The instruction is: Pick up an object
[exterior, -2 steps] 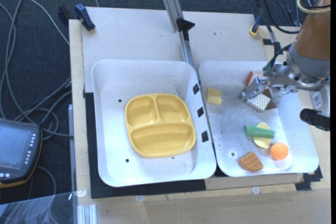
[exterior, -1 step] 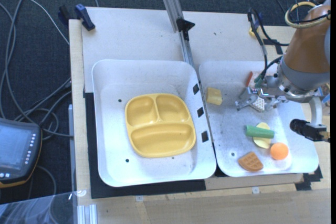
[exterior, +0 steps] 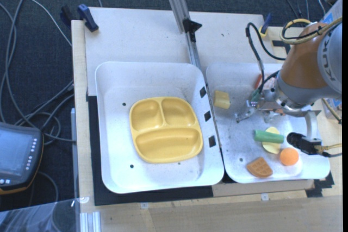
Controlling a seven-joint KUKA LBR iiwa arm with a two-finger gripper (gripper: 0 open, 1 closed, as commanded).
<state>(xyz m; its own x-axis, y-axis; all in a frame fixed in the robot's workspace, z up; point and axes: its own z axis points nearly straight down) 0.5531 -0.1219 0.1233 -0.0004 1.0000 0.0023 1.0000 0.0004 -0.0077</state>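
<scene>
Nearest, a waffle (exterior: 259, 167) and orange ball (exterior: 289, 156) crowd the right bin's (exterior: 235, 163) front wall, hard to straddle. Behind lie a green stick (exterior: 268, 136) and lone yellow block (exterior: 221, 99). Fingers (exterior: 246, 113) hover between them, apparently grasping nothing.

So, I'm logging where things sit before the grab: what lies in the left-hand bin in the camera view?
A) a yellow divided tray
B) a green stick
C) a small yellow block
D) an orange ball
A: the yellow divided tray lies flat in the left bin, while the orange ball, green stick and small yellow block are all in the right bin.
</scene>
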